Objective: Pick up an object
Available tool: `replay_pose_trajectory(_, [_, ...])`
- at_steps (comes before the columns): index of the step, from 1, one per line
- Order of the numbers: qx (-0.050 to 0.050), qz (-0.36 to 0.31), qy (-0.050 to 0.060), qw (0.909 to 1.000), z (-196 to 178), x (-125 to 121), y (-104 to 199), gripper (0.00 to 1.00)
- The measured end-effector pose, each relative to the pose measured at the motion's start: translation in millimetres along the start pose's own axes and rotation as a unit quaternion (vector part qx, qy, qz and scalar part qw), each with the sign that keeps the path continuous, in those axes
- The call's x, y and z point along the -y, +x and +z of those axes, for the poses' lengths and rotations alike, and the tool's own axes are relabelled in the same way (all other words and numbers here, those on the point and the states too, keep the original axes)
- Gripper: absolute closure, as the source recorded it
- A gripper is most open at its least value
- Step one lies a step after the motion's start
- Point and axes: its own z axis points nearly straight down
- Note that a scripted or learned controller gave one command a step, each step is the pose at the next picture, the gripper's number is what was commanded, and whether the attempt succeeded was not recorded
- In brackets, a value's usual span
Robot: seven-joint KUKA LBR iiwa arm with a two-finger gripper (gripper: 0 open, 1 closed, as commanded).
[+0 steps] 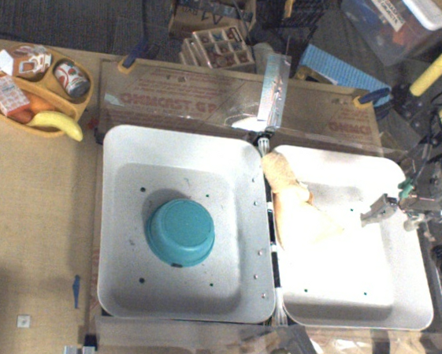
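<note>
Though faint lettering marks the cardboard sheet point(214, 100) behind, none reads clearly. Left bin point(114, 279): teal bowl point(181, 231) upside down, centred. Right bin point(396, 311): tan object point(285, 183) against its left wall. Gripper point(392, 204) over the right rim; finger state unclear.

A teal bowl point(181, 231) sits upside down in the left bin point(119, 168), round base facing up, just a touch left of the bin's middle and clear of every wall. Over in the right bin point(404, 312), a pale tan, soft-looking lumpy object point(285, 184) is tucked into the far-left corner, lying lengthwise along the left wall and pressed against it. The two are well apart, with the ridge between the bins running between them.
</note>
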Motion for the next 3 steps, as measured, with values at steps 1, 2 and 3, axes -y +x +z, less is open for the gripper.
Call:
replay_pose_trajectory(1, [0.001, -0.070, -0.002, 0.9975, 2, -74, 82, 0.00])
replay_pose_trajectory(2, [0.001, -0.043, -0.003, 0.9991, 112, -97, 89, 0.00])
replay_pose_trajectory(3, [0.002, -0.044, -0.004, 0.9990, 102, -97, 89, 1.00])
